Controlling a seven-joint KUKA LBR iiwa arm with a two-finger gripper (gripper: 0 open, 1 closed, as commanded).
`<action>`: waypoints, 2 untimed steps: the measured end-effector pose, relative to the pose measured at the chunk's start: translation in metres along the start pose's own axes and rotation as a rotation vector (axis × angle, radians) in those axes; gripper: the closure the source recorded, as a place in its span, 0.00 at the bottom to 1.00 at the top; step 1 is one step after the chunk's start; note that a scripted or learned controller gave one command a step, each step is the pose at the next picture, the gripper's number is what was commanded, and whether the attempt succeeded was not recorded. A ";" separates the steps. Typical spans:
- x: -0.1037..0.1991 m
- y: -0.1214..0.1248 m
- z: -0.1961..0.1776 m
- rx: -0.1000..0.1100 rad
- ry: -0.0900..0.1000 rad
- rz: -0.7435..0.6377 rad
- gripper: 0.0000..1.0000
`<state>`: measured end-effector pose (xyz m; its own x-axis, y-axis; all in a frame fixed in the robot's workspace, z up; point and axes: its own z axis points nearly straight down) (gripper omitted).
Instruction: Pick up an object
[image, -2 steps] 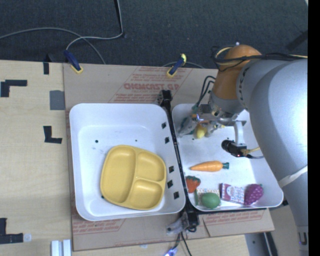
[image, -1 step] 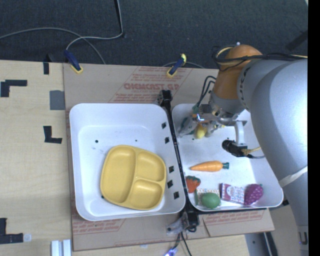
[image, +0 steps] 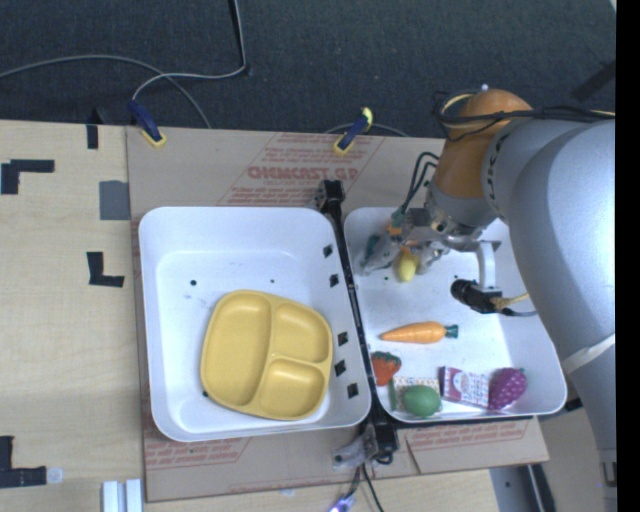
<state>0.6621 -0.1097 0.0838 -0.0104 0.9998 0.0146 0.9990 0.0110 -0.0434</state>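
Observation:
My gripper (image: 392, 250) is low over the back left corner of the right bin (image: 535, 345), under the orange band of the wrist. A small yellow round object (image: 406, 268) sits right at the gripper's tip, partly covered by it; I cannot tell whether it is held. Further forward in the same bin lie an orange carrot (image: 424, 333), a red strawberry-like piece (image: 385, 366), a green lime (image: 421, 401), a small white box (image: 407, 383), a red and white packet (image: 462, 387) and a purple bunch of grapes (image: 508, 386).
The left bin (image: 170, 250) holds a yellow divided plate (image: 268, 353) towards its front. The grey arm covers the right bin's right side. A black divider with clips (image: 345, 290) runs between the bins, on a cardboard sheet (image: 280, 170).

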 end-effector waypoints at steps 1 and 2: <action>-0.001 -0.003 -0.008 0.010 -0.002 0.000 1.00; 0.049 -0.078 -0.097 -0.045 -0.014 0.008 1.00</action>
